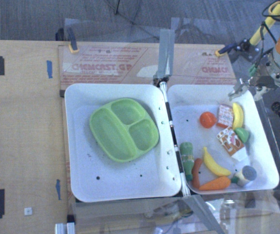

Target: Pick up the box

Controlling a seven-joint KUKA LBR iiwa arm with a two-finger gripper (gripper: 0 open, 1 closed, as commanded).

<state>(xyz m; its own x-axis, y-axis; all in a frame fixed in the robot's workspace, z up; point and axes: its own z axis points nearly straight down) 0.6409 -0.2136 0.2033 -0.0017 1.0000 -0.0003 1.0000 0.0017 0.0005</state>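
Note:
Two small boxes lie in the right bin (269, 152). A red and white box (225, 115) sits beside an upright banana (237, 115). A second box (231, 141), white with red print, lies tilted just below it. My gripper (247, 92) hovers over the bin's far right corner, above and to the right of the upper box. Its fingers stand apart with nothing between them, so it is open.
Also in the right bin are an orange ball (207, 119), a green piece (243, 134), a second banana (214, 164), a carrot (215, 183), a green bottle (186, 152) and a grey can (248, 173). A green divided plate (125, 129) lies in the left bin (76, 169).

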